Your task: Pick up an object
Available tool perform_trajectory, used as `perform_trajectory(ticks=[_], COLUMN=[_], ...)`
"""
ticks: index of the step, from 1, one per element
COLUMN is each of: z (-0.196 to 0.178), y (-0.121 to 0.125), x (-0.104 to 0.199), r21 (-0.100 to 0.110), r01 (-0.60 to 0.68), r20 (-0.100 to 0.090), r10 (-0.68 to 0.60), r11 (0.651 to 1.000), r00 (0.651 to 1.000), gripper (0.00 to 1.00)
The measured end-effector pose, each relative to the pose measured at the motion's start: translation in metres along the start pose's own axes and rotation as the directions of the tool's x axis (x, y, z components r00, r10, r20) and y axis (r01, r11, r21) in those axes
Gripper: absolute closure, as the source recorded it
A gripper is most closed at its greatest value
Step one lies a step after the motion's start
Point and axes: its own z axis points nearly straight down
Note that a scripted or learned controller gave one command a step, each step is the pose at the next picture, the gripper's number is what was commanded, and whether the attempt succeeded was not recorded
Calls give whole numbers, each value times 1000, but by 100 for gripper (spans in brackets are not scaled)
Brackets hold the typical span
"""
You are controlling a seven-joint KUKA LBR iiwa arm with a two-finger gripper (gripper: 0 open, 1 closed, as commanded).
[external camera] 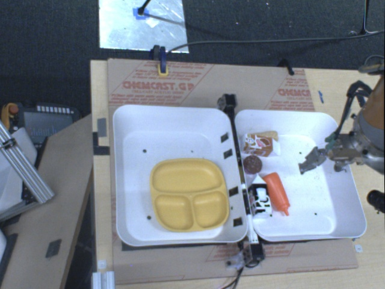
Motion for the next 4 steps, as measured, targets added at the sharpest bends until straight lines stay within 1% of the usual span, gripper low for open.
perform_trajectory(ticks=[1, 2, 3, 4], z=[-5, 56, 119, 162], y=[2, 4, 3, -2], x=[0, -6, -4, -5], r21=[-10, -4, -4, -5], r01=[2, 0, 1, 0], r20=[2, 0, 0, 0], r10=[-2, 0, -1, 0], r11=[1000, 1000, 1000, 1000], r00=[1000, 1000, 1000, 1000], gripper=[0, 0, 0, 0])
